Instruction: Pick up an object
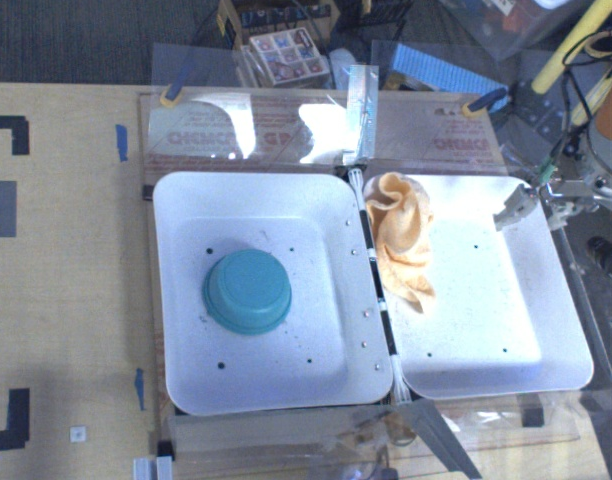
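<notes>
While my tool [526, 206] hung at the right edge of the view, over the upper right rim of the right bin [506, 358], nothing lay between its fingers that I could see, and I could not tell how far apart they stood, since that part was small and partly cut off by the frame. My arm reached in from the right, with little of it showing beyond some grey metal and cabling.

Two shallow white bins sat side by side on the surface [66, 268]. Within the left bin [316, 368] a teal bowl [248, 289] rested upside down, left of the bin's middle, well apart from every wall. Small dark specks dotted the floor of that bin around it.

Inside the right bin a crumpled tan cloth [401, 233] lay against the left wall, just beside the divider between the two bins, bunched at its upper end and trailing down toward the middle of that side. My tool stood well apart from the cloth, across the bin's width, and farther yet from the bowl.

Behind the bins a clear panel [256, 128] caught bright glare, and cluttered boxes [281, 38] lay on the floor beyond it
</notes>
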Controlling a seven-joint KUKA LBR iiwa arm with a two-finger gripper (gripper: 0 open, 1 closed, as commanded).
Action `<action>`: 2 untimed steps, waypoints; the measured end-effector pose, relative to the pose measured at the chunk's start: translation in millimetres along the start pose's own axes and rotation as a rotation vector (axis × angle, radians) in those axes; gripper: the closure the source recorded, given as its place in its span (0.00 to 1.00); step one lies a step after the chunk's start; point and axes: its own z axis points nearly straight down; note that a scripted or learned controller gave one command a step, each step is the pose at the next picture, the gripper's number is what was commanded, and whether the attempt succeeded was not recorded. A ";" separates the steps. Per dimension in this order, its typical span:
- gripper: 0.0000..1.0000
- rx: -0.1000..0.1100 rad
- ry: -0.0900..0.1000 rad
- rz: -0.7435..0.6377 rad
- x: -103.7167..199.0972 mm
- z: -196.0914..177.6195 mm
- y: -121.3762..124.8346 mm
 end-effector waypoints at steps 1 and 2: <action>0.00 -0.004 -0.002 0.007 -0.7 -76.1 -20.6; 0.00 -0.001 -0.001 0.015 91.1 25.3 -21.8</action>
